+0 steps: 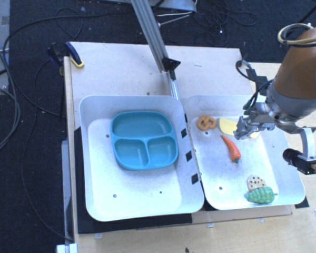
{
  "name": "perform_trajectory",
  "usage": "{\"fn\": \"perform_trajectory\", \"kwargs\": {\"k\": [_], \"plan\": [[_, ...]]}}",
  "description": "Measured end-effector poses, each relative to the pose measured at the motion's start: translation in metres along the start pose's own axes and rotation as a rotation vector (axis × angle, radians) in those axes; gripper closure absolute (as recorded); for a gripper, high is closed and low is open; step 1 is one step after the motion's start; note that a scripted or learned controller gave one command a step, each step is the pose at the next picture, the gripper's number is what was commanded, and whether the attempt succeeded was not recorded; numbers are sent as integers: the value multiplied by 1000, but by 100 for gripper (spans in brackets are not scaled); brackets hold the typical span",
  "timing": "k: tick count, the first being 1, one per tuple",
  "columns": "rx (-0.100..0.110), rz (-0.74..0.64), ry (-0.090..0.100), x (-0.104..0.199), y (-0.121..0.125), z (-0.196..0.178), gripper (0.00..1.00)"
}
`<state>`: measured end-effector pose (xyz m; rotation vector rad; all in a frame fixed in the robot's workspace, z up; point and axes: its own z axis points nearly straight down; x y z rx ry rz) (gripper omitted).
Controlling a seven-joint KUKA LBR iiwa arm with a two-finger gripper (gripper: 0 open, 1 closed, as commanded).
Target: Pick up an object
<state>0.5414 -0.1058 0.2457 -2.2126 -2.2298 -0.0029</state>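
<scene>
The right bin [284, 167] holds a brown pretzel [205, 123], a yellow piece [227, 125], an orange-red carrot [231, 148], a cookie [255, 182] and a green knobbly piece [260, 195]. My gripper [243, 131] hangs low over the bin's upper middle, right beside the yellow piece and just above the carrot's upper end. The wrist covers part of the yellow piece.
The left bin [95, 167] holds a blue three-compartment tray [145, 139]. A grey metal strut [150, 28] slants down from the top to the gap between the bins. Black clips [189, 154] sit along the bins' shared edge. Cables lie on the floor around the bench.
</scene>
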Motion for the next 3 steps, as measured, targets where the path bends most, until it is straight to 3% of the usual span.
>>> {"fn": "perform_trajectory", "kwargs": {"k": [2,3], "plan": [[-1,0,0,113,34,-6,100],[0,0,-1,167,52,10,100]]}}
